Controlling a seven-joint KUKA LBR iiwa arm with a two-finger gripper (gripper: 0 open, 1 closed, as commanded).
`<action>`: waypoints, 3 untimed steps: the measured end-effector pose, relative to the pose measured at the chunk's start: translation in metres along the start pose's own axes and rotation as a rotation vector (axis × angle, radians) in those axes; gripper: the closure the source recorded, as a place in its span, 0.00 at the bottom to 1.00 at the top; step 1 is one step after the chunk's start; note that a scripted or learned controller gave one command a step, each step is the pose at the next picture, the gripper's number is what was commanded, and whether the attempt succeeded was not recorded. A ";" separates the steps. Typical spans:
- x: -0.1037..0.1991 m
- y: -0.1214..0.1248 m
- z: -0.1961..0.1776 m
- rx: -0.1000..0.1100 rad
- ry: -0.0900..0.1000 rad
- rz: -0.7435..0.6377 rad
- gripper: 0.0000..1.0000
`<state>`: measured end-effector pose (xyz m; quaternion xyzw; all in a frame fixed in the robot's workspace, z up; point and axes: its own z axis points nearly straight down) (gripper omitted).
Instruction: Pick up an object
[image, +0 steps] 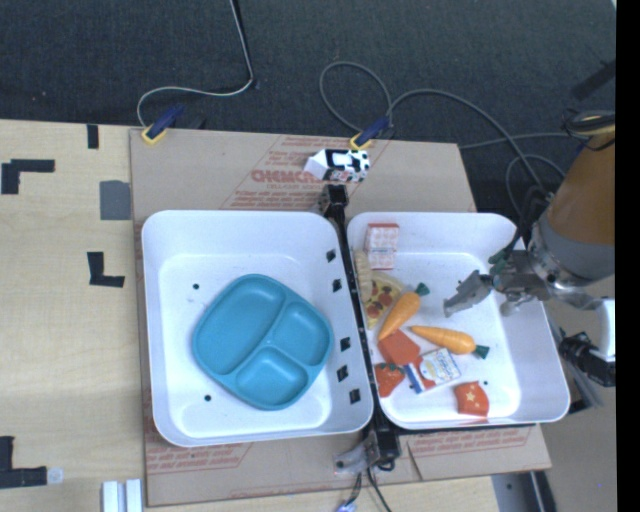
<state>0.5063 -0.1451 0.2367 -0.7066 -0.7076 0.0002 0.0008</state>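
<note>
We are hovering our gripper (470, 292), fingers spread wide and holding nothing, above the right bin (535, 395) near two carrots (443, 338).

Blue divided plate (262, 341) in left bin (160, 300); cables (400, 100) on dark floor behind bench

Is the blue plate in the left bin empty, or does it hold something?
Empty: the blue plate shows three bare blue compartments, nothing lying in them.
</note>
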 end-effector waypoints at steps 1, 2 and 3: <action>0.051 0.026 0.090 0.002 0.000 0.000 0.00; 0.051 0.064 0.151 -0.003 -0.001 0.000 0.00; 0.051 0.064 0.141 -0.003 -0.002 0.000 1.00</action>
